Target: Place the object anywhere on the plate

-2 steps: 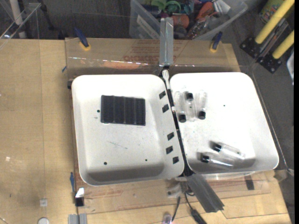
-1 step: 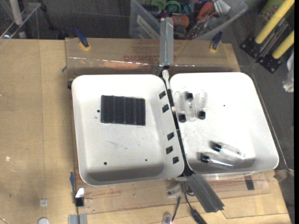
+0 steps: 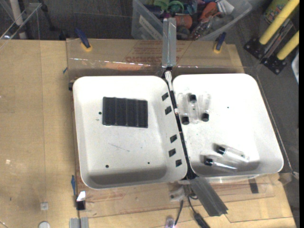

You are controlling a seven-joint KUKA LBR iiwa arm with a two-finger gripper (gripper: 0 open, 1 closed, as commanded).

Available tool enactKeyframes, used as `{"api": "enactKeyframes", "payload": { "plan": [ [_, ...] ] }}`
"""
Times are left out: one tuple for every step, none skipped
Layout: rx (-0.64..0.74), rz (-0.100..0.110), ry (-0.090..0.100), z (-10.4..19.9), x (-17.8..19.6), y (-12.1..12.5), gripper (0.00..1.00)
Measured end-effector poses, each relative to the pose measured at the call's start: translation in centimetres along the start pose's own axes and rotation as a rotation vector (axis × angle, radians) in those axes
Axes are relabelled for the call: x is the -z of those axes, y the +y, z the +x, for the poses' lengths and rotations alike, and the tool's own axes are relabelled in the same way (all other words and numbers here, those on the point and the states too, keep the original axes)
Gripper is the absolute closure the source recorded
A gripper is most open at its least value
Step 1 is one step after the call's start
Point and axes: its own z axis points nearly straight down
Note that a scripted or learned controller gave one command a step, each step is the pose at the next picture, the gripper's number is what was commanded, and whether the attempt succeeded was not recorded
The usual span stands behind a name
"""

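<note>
Seen from above at a slant, a pale wooden table (image 3: 33, 127) carries two shallow white bins side by side. The left bin (image 3: 123, 156) holds the plate (image 3: 125, 112), a flat black rectangle with ribbed strips, lying in that bin's upper middle, left of the frame's centre. A few small dark specks dot the white floor around it. The right bin (image 3: 242, 122) holds the task's objects, small clear vials with black caps, all well apart from the plate and separated from it by the two bins' touching rims. An upper cluster of vials (image 3: 194, 107) lies near the upper left of the right bin, just beside the shared rim; three dark caps can be made out, though the clear bodies blur into the white. A lower pair of vials (image 3: 227, 156) lies on its side close to the bin's bottom edge, caps pointing left. A row of black tabs (image 3: 171, 127) runs down the seam between the bins. Whether the tool is spread or pressed together cannot be told. At the top of the frame sits a clear tub of colourful toys (image 3: 190, 4), with yellow cylinders (image 3: 285, 18) at the upper right.
</note>
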Motion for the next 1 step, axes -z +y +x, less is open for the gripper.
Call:
{"api": "enactKeyframes", "payload": {
  "plan": [
    [-0.328,0.001,-0.001,-0.02,2.36,-0.45,1.00]
  ]
}}
